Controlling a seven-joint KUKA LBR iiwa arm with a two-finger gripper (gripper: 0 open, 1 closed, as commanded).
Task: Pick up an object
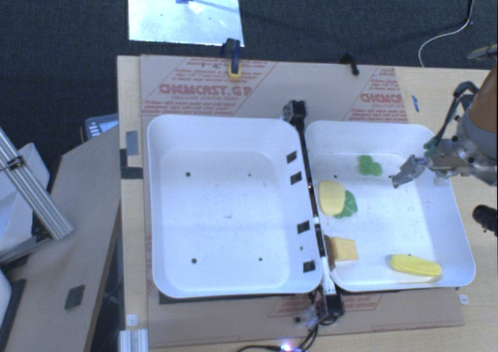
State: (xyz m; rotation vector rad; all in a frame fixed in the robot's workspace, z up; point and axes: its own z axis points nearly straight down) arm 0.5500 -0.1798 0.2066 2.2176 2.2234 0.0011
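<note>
The right bin (455,230) holds several small objects. A green lump (369,164) lies near its back. A yellow oval piece (331,197) rests at the left wall, partly over a second green piece (349,205). Toward the front left corner is a tan block (342,250), and a long yellow piece (415,265) lies along the front wall. My gripper (406,173) hangs over the right half of this bin, to the right of the green lump and apart from it. I see nothing held in it.
The left bin (159,187) stands beside the right one, with a black clipped divider (305,202) between them. A cardboard sheet (202,86) lies under both bins. A grey metal plate (183,0) sits behind the bench.
</note>
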